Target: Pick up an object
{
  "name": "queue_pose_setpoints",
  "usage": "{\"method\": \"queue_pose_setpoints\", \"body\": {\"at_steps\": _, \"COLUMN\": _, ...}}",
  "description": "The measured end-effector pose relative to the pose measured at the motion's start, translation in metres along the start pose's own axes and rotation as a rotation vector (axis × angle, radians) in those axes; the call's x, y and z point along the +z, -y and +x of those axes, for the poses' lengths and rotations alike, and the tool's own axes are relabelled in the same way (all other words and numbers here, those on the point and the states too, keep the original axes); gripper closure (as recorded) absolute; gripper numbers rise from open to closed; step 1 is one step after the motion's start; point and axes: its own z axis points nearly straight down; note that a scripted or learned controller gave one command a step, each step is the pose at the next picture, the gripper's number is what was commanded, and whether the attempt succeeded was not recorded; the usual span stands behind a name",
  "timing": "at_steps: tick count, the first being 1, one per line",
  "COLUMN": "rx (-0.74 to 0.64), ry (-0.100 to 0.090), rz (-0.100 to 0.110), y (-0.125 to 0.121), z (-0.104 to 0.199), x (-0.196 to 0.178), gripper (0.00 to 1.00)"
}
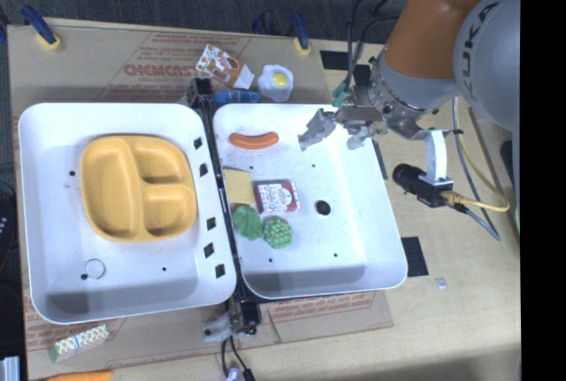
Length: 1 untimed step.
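The right white bin (380, 233) holds a toy sausage (254, 140), a dark red packet (275, 195), a green leafy piece (247, 221), a bumpy green ball (278, 233) and a pale yellow flat slice (233, 182). My gripper (336, 133) hangs over the bin's far right part, to the right of the sausage and apart from it. It is open, with nothing between its fingers (313, 130). The arm's orange band is above it at the upper right.
A yellow divided tray (139, 186) lies in the left white bin (35, 194). A small black spot (323, 209) marks the right bin's floor. Behind the bins lie a snack packet (217, 63), a toy fried egg (276, 81) and a blue piece (235, 96).
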Motion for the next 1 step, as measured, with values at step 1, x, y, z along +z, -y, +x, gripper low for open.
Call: {"method": "queue_pose_setpoints", "body": {"at_steps": 1, "rx": -0.141, "ry": 0.0, "rz": 0.001, "y": 0.0203, "z": 0.0141, "x": 0.0962, "gripper": 0.0}}
